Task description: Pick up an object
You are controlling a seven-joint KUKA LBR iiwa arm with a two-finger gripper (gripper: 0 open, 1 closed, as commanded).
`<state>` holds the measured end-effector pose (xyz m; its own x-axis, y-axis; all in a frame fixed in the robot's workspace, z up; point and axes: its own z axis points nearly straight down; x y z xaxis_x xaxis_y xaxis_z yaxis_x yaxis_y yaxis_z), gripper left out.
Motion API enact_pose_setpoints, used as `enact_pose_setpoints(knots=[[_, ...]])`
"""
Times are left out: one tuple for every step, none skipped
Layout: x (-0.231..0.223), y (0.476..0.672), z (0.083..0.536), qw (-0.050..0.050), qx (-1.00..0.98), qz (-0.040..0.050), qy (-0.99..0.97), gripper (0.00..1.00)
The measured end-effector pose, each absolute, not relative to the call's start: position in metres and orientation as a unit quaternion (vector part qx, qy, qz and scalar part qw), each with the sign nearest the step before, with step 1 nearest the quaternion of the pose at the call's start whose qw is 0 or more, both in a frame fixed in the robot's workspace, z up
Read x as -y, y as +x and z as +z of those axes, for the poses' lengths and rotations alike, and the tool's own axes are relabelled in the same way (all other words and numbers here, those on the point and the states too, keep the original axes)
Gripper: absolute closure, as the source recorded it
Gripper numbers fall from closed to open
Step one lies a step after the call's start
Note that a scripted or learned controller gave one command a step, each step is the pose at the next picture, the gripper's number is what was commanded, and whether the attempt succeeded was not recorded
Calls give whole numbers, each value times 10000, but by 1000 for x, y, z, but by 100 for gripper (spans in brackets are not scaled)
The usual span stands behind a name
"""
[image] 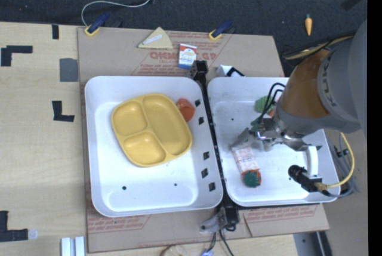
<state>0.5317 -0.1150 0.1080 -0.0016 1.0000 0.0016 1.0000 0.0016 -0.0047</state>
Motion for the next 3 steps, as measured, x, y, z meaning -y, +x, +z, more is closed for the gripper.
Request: enact_pose_setpoints(knots=[[103, 483, 91, 18, 7072, 8, -7070, 0], [132, 484, 132, -1, 7069, 4, -7073, 0], [104, 484, 86, -2, 7069, 4, -7073, 0]])
